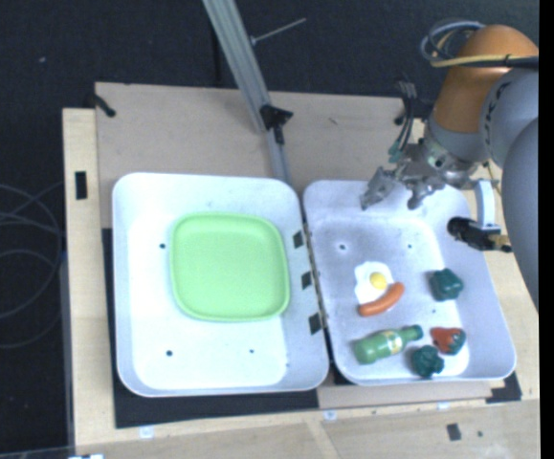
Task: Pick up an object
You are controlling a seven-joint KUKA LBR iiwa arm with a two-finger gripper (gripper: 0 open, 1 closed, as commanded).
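Bench with two bins: toys crowd the right bin [468, 347] from 5 to 7 o'clock; gripper [394, 195] at 12, jaws spread, holding nothing, presumably poised for descent.

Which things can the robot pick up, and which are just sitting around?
For the job:
gripper
fried egg
sausage
green bottle
red toy
dark green toy
second green toy

Just there:
green plate
left bin
right bin
metal pole
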